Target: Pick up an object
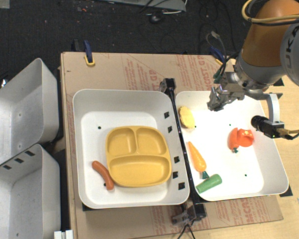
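Observation:
In the right bin (269, 183) lie a yellow lemon-like piece (187, 117) at the left wall, an orange carrot (197, 157) below it, a green cucumber (209, 182) near the front, and a red-orange pepper (240, 138) toward the right. My gripper (217, 102) hangs over the back part of this bin, to the right of the yellow piece and up-left of the pepper. Nothing shows between its fingers.
The left bin (84, 133) holds a yellow divided plate (138, 156) and a reddish sausage (103, 175) at its front left. A black divider (178, 133) runs between the bins. Grey containers (20, 113) stand off the bench's left. The arm's orange band (271, 24) looms at upper right.

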Controlling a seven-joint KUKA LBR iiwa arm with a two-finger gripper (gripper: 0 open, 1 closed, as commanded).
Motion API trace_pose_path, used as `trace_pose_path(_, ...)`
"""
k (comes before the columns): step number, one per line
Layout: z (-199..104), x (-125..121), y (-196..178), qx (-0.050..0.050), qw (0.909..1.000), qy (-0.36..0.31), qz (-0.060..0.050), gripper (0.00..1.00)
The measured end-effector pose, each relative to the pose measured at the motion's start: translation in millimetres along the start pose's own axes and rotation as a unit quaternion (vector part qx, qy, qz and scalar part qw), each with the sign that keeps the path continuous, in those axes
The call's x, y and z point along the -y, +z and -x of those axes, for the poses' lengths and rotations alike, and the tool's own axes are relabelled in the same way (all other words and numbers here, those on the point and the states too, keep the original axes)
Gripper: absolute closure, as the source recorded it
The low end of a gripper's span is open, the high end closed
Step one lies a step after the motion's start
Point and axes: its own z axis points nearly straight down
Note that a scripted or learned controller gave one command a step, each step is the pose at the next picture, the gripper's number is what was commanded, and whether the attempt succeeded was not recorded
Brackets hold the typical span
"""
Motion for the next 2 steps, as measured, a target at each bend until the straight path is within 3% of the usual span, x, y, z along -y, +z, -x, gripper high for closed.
trace_pose_path(1, -50.8, -10.6, 21.0, 0.0, 1.0, 0.0, -0.003, 1.0)
trace_pose_path(2, -100.0, -17.1, 19.5, 0.0, 1.0, 0.0, -0.001, 1.0)
